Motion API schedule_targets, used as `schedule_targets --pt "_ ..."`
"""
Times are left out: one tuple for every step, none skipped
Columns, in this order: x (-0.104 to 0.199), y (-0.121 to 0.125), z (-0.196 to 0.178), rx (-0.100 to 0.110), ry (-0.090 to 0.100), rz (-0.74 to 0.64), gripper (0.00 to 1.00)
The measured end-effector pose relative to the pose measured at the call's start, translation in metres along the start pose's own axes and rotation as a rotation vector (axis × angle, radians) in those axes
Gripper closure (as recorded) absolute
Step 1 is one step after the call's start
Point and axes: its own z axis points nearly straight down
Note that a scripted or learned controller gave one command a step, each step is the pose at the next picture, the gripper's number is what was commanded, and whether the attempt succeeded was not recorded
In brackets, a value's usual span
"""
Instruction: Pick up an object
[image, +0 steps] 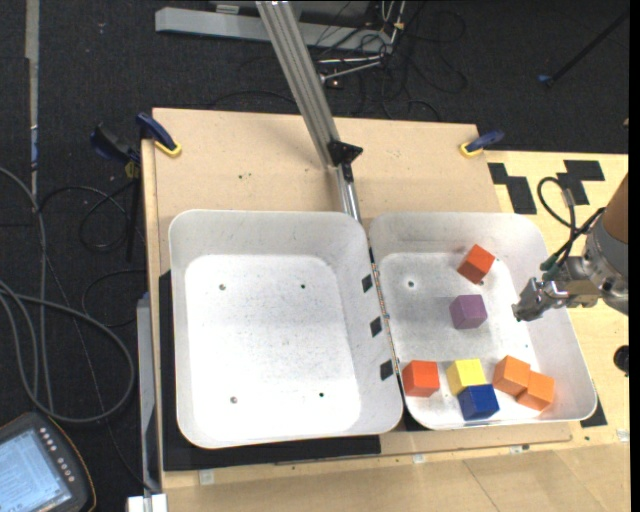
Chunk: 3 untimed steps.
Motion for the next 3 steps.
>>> schedule_targets --pt "0.054 0.010 -0.009 0.002 0.003 -0.006 1.00" --pt "0.117 0.020 -0.006 0.006 0.005 -0.006 1.00" --pt "0.166 0.041 -0.002 0.005 0.003 -0.006 1.00"
